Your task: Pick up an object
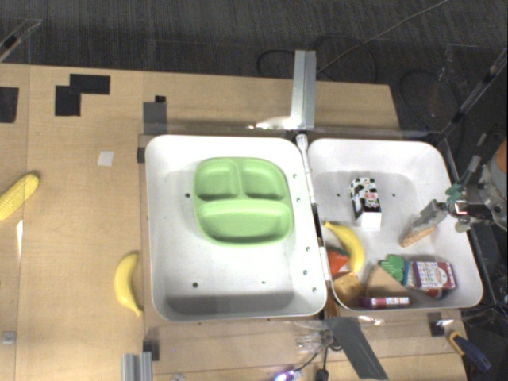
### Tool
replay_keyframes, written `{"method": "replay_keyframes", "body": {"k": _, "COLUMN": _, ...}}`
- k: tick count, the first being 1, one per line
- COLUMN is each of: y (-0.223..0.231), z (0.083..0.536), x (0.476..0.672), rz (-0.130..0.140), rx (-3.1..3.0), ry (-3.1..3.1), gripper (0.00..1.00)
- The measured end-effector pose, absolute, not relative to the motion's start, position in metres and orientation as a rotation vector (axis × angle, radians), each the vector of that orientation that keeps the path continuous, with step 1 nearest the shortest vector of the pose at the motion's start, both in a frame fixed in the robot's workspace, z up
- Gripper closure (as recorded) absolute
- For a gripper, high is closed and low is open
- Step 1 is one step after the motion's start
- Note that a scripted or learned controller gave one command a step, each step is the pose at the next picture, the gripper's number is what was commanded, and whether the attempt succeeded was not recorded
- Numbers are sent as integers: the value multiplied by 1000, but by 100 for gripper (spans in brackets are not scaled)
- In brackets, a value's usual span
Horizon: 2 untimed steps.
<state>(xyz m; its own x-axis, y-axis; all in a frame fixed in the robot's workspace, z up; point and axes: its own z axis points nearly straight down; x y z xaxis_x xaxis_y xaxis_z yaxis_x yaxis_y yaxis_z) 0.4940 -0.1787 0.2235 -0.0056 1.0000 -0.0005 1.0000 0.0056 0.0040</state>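
My gripper [427,222] reaches in from the right over the right bin [397,153], near its right wall, low over the floor. A small black-and-white cow-patterned carton [365,198] stands to its left, apart from it. Toward the bin's front lie a yellow banana [349,243], an orange-red item [339,262], a green piece [391,267], a colourful packet [429,276] and a dark purple stick [385,301]. Nothing shows as held.
The left bin [171,213] holds a green divided plate [241,199]. Outside the bins, a second banana [127,282] and a yellow corn cob [17,196] lie on the wooden bench at the left. A metal post [305,86] rises behind the bins.
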Motion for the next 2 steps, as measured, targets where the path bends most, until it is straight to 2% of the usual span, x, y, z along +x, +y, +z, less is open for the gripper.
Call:
{"method": "replay_keyframes", "body": {"k": 1, "y": -126, "z": 134, "x": 527, "rz": 3, "rx": 2086, "ry": 2346, "gripper": 0}}
{"method": "replay_keyframes", "body": {"k": 2, "y": -96, "z": 93, "x": 586, "rz": 8, "rx": 2033, "ry": 2385, "gripper": 0}}
